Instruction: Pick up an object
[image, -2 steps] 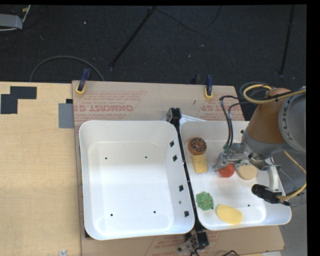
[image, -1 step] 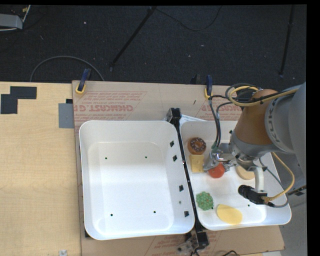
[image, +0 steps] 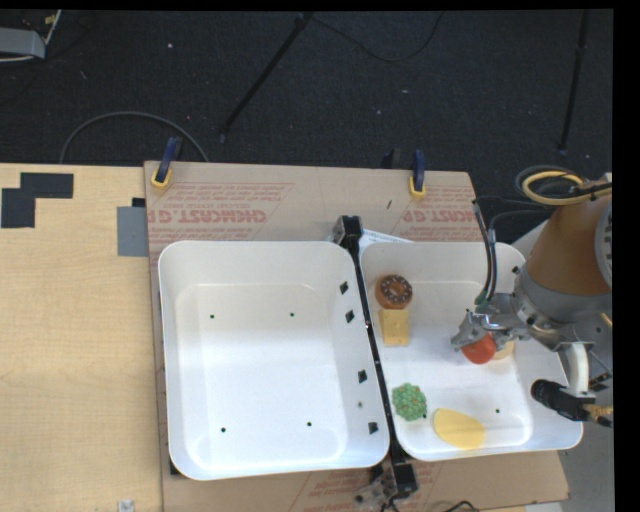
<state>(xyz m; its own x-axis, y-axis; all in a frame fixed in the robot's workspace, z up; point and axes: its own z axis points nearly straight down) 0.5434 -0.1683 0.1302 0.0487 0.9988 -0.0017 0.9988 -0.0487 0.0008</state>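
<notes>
Two bins (image: 180, 300) on cardboard (image: 250, 205) w/ mirrored "CHEMCAST" print.

Dark carpeted floor (image: 300, 90) crossed by black cables (image: 120, 125); a pale wooden bench (image: 70, 350) topped with clamped cardboard (image: 280, 200).
</notes>
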